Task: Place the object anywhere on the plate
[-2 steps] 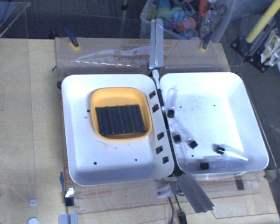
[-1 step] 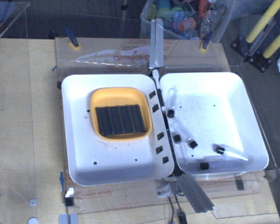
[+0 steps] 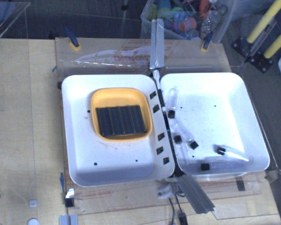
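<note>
A yellow square plate with rounded corners rests in the left white bin, towards its back. A dark grey ribbed rectangular slab lies flat on the plate and covers most of its floor. In the right white bin lie several clear plastic tubes with black caps. One tube is near the front right corner and others lie along the left wall.
A row of black clips runs along the shared wall between the bins. A metal strip stands behind that wall. A clear box of coloured toys sits beyond the bench at the back, with yellow tubes at the back right.
</note>
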`<state>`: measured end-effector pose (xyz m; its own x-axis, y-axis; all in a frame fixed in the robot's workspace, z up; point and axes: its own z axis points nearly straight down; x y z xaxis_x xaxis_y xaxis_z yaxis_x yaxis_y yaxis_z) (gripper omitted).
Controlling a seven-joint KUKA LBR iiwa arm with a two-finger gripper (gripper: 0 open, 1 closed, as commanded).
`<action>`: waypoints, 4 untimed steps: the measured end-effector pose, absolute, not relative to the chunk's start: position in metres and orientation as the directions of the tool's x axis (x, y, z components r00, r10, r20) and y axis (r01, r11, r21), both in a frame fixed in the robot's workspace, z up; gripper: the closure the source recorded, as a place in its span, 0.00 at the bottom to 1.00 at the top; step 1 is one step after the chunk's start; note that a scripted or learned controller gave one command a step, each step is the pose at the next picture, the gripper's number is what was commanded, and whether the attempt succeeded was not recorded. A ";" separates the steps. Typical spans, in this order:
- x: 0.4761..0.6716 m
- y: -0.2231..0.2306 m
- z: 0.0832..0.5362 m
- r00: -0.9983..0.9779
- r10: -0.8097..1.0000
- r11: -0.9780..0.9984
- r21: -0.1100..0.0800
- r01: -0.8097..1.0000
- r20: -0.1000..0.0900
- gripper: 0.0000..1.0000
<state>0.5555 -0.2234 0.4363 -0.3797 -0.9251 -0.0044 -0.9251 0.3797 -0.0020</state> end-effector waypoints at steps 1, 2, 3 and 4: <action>0.510 -0.223 0.374 -0.088 -0.996 0.088 -0.001 -0.996 -0.003 1.00; 0.576 -0.219 0.346 0.173 -0.985 -0.173 -0.006 -0.985 -0.003 1.00; 0.638 -0.211 0.304 0.474 -0.881 -0.474 -0.006 -0.881 -0.003 1.00; 0.667 -0.215 0.354 0.694 -0.720 -0.694 -0.005 -0.720 0.000 1.00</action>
